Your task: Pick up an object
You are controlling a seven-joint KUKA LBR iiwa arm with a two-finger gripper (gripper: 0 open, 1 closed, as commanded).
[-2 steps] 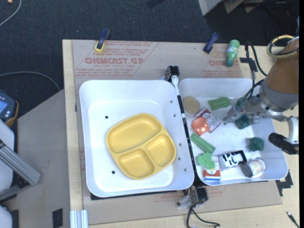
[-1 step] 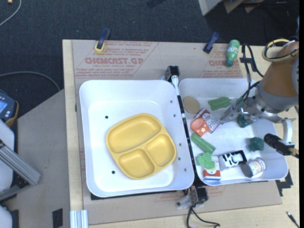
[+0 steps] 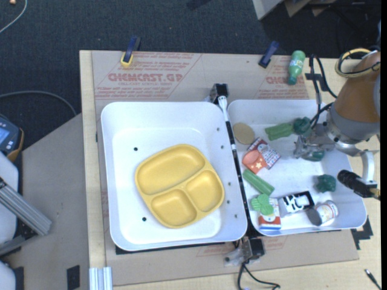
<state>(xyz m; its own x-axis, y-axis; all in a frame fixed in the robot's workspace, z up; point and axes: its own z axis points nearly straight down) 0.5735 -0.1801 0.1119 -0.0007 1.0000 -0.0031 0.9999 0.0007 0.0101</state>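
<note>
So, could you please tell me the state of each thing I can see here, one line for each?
yellow divided tray: lying flat in the left bin, right side up.
tool: low in the right bin, near the upper right part.
green bottle: lying on the board, outside the bins.
small jar: on its side in the right bin.
green long piece: lying flat in the right bin.

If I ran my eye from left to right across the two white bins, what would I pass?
Left bin → yellow tray → tan disc → red-and-white packet → black-and-white packet → gripper → small dark green piece.
</note>
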